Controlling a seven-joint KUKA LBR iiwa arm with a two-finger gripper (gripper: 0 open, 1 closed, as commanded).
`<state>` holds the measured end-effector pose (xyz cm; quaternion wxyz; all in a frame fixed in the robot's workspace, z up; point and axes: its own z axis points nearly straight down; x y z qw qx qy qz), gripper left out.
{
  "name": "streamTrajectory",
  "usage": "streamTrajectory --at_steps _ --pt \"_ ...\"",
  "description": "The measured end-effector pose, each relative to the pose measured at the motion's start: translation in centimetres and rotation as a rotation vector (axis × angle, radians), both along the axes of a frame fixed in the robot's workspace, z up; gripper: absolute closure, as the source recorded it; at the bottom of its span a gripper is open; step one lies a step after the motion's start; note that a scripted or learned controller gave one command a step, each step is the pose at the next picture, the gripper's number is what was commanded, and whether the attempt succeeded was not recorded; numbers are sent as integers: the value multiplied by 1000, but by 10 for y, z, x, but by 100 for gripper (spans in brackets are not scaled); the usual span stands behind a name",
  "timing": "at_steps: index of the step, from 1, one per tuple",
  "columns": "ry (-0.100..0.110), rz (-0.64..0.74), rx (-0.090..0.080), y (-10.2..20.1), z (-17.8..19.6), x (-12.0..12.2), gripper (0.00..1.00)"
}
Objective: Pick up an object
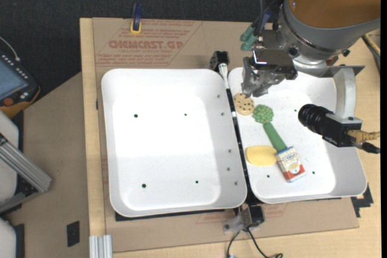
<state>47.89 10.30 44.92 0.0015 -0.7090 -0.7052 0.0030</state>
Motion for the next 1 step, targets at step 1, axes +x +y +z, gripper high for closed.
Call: streamTrajectory --at_steps 1 --pt "-12 7 3 17 47 1 100"
